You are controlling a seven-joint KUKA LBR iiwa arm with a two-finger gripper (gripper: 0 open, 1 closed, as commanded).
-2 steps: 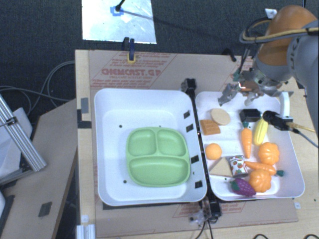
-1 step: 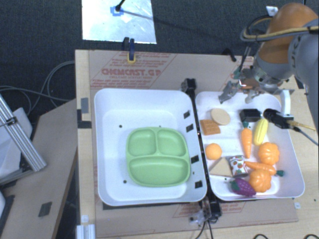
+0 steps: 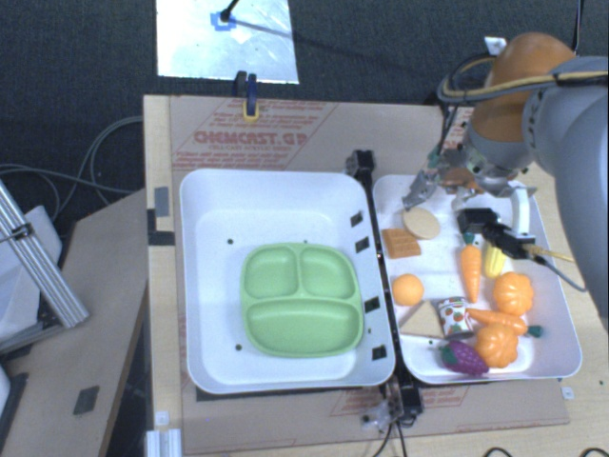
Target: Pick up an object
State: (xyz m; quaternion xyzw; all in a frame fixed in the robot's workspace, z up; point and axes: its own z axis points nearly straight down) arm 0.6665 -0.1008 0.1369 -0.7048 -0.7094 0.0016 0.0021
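The pincer [image 3: 440, 187] hangs over the back of the right bin [image 3: 561, 350], fingers spread apart and clamped on nothing. Just below it lies a beige oval piece [image 3: 422, 223], beside a cracker [image 3: 401, 244]. Nearer lie an orange ball [image 3: 407, 288], carrot [image 3: 470, 270] and grapes [image 3: 461, 356]. The left bin [image 3: 205, 255] holds a green tray [image 3: 302, 299].

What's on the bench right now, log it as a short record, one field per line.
left bin: holds a green divided plate
right bin: holds toy food
near gripper: beige oval piece, waffle square
middle: orange ball, carrot, corn
front: pumpkin, purple grapes, small printed box
gripper: over the right bin's back end, above the beige oval piece; nothing seen between its fingers
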